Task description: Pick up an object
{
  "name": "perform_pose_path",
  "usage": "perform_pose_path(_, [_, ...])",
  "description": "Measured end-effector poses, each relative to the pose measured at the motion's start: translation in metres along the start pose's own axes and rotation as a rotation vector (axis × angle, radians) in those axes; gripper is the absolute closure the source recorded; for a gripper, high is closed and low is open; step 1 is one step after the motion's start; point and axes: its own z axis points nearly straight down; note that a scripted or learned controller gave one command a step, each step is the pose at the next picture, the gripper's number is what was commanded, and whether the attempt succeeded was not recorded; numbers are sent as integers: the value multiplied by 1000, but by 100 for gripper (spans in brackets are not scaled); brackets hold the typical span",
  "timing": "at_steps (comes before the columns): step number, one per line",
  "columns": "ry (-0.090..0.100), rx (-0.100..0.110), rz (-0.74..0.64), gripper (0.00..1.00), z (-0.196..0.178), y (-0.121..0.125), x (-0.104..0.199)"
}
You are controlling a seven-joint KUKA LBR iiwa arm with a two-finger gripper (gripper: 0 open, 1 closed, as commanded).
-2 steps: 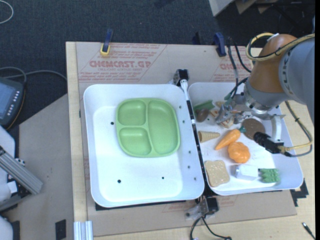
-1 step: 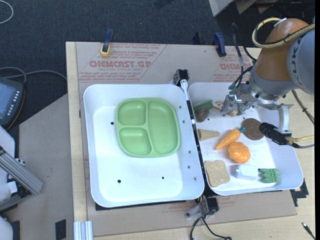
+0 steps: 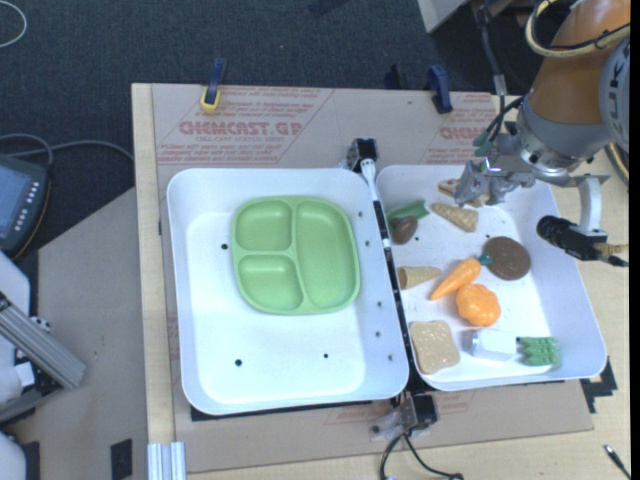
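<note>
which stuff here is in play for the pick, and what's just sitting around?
In play: gripper; right bin items: carrot, orange, bread slice, brown disc.
Sitting around: green tray, left bin, clamps.

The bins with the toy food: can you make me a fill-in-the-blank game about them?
1. The green tray with three sections lies in the ____ bin.
2. The carrot is colored ____.
3. The slice of bread lies near the right bin's ____ edge.
4. The pincer hovers over the ____ bin.

Missing words: left; orange; front; right
</note>
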Motion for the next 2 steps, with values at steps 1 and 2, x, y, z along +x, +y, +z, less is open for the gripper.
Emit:
perform_pose_path(1, [1,4,0,100,-16,1,0])
perform_pose_path(2, [3,5,-4,100,-6,21,55])
